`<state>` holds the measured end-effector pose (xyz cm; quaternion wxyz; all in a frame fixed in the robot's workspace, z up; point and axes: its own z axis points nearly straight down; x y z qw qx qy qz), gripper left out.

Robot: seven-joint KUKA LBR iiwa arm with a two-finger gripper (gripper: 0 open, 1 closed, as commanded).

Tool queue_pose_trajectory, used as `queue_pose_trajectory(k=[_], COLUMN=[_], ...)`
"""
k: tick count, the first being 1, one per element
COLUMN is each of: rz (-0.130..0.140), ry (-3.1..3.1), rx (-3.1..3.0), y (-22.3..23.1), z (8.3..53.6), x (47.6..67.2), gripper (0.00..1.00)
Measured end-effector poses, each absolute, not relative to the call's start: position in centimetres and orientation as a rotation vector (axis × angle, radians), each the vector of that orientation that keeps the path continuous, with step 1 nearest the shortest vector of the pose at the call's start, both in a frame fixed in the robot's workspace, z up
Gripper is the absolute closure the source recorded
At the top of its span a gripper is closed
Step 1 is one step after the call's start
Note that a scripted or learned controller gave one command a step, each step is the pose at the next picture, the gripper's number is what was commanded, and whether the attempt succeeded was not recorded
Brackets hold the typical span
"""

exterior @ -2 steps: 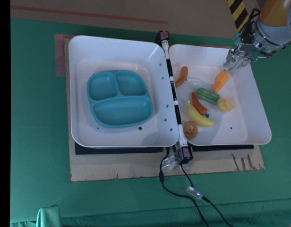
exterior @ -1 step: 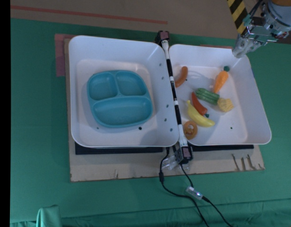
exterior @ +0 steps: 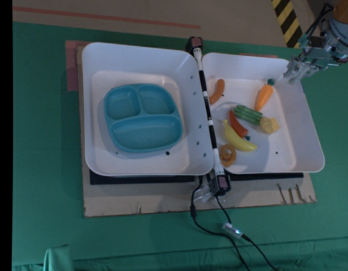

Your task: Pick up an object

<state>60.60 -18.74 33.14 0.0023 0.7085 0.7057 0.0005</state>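
Toy food lies scattered in the right bin (exterior: pixel 309 151), and the carrot (exterior: pixel 264 96) serves as the landmark for the rest. It rests near the bin's far right part, its green top pointing toward the far rim. Just beyond and to the right of the carrot, the end effector (exterior: pixel 295 72) hangs over the bin's far right corner, clear of every toy; whether it is wide or narrow cannot be told at this angle, and nothing is seen between its tips. Left of the carrot, near the divider between the bins, lies a small sausage (exterior: pixel 217 91). Just nearer than the carrot sits a green cucumber (exterior: pixel 248 114), with a yellow corn piece (exterior: pixel 269 125) beside its right end. A red chili (exterior: pixel 237 123) lies just left of the cucumber, touching a yellow banana (exterior: pixel 238 138) that stretches nearer still. Nearest of all, by the divider, is a brown ring-shaped donut (exterior: pixel 227 154). Well to the carrot's left, the left bin (exterior: pixel 100 55) holds a blue sectioned plate (exterior: pixel 143 117). Both bins stand on a green tabletop (exterior: pixel 44 151).
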Motion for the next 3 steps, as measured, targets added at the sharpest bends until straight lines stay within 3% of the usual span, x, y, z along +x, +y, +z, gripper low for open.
queue_pose_trajectory(k=[1,2,3], rz=[0.000,0.004,0.003], ry=[2.213,2.213,2.216], rx=[2.224,2.220,2.222], y=[-18.8,-18.7,-16.5], z=[30.8,31.9,33.3], x=[57.1,58.8,54.3], gripper=[1.00,1.00,1.00])
